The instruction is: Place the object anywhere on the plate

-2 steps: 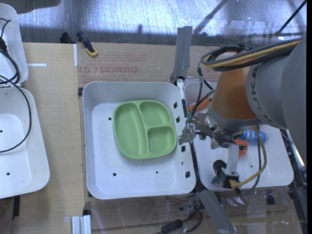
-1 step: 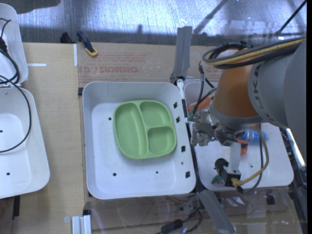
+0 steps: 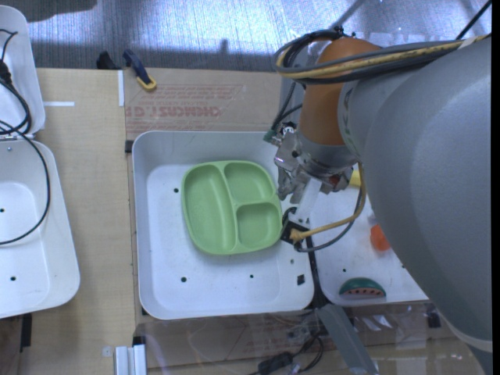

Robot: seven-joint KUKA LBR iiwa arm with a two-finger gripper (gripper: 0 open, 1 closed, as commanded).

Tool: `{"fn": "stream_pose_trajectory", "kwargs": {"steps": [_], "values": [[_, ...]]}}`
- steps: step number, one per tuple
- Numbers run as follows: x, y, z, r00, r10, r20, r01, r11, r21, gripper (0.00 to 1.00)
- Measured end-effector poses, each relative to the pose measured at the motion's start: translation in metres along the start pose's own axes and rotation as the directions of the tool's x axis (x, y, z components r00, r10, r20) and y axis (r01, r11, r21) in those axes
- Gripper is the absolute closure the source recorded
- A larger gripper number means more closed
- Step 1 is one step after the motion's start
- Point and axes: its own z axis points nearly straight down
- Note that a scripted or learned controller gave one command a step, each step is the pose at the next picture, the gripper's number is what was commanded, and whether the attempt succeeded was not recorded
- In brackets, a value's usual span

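Hovering my jaws (image 3: 291,184) at the green plate's (image 3: 231,206) right rim, can't tell their state; candidate object, the watermelon-slice toy (image 3: 362,290), sits below-right, probably light rigid plastic, best pinched across its flat faces.

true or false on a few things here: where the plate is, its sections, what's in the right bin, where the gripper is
1. The green plate lies in the left bin. True.
2. The plate has a single undivided well. False: ridges split it into three sections.
3. A watermelon slice lies in the right bin. True.
4. The slice sits on the plate. False: it lies in the other bin, near its front edge, apart from the plate.
5. The gripper is at the plate's right edge, near the wall between the bins. True.
6. The plate's sections hold food. False: all three are bare.
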Motion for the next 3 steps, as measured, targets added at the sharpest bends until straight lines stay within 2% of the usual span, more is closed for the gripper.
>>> {"fn": "stream_pose_trajectory", "kwargs": {"steps": [1, 2, 3], "values": [[0.0, 0.0, 0.0001, 1.0, 0.0, 0.0, 0.0, 1.0, 0.0, 0.0], [-0.001, 0.0, -0.0076, 1.0, -0.003, 0.005, 0.003, 1.0, 0.003, 1.0], [-0.0012, 0.0001, -0.0073, 1.0, -0.002, 0.006, 0.002, 1.0, 0.003, 0.0]]}}
